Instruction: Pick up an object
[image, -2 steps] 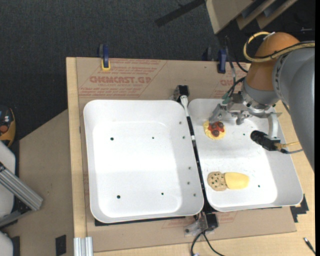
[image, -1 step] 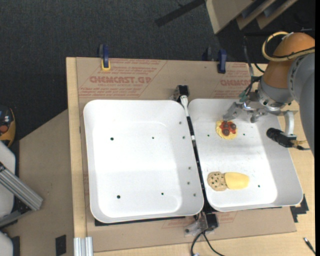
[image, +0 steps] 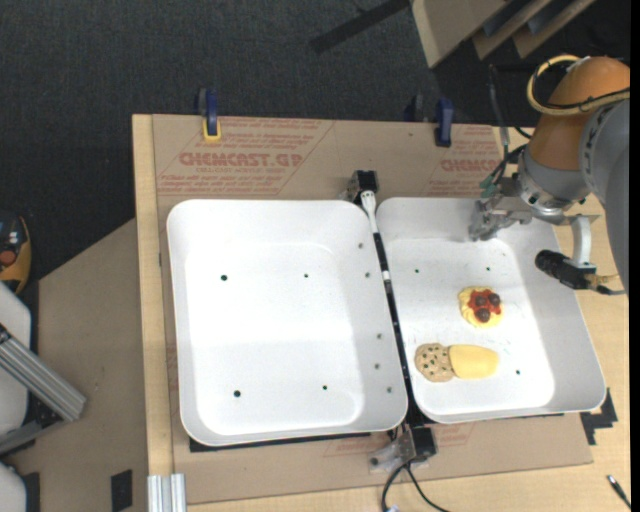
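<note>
- Worktop (image: 290, 160) carries two shallow white bins side by side; I see the left bin (image: 200, 300) holding no loose item, only small dark dots on its floor.
- Right bin (image: 540, 390) holds three candidate objects, all in its nearer half: a small yellow piece topped with red and dark bits (image: 481, 306), a round brown cookie (image: 432, 362), and a yellow lump (image: 473, 362) lying just beside the cookie, apparently touching it.
- Arm (image: 575, 130) reaches in from the right, and my tool (image: 490, 222) sits over the far edge of the right bin, near its back rim.
- Tool state: I cannot tell how the tool is set from this angle; the tip is small and partly masked by the wrist. I see nothing carried beneath it.
- Separation: the tool stands well apart from all three objects, with bare bin floor between it and the topped yellow piece, the nearest of them.
- Progress, in my judgement: the pick is not yet made. All objects lie flat on the bin floor, none raised.
- Remaining, as I judge it: choose one object, bring the tool over it, descend, close on it, and lift it off the floor.
- Risk noted: the cookie and yellow lump lie so close that a descent there may catch both or shove one aside; the lone topped piece looks the cleaner target.
</note>
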